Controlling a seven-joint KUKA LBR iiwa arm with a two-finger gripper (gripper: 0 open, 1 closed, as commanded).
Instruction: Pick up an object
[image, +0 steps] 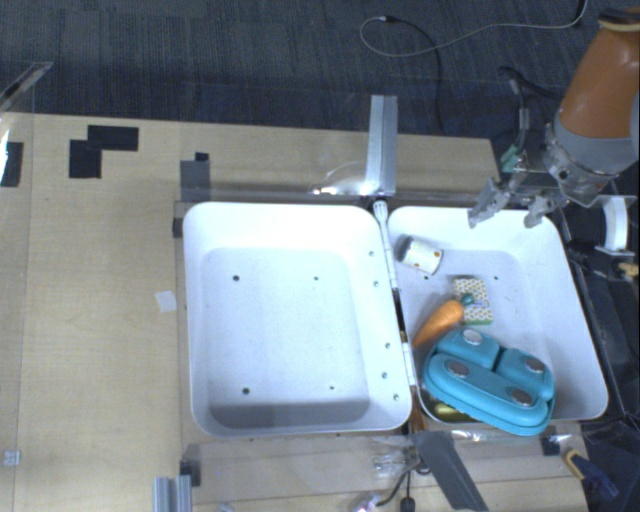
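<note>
Nothing is yet picked: the gripper (510, 207) is held above the right bin's (585, 330) far rim, fingers (484, 210) spread wide and bare, with the carrot (440, 322) left lying.

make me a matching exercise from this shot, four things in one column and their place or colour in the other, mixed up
Things:
1. carrot
2. blue block
3. small white cylinder
4. tool

Descriptions:
A. near the right bin's back left corner
B. orange, tapered, in the middle of the right bin
C. above the right bin's far edge
D. largest item, at the right bin's front

Pairs: 1-B, 2-D, 3-A, 4-C
</note>
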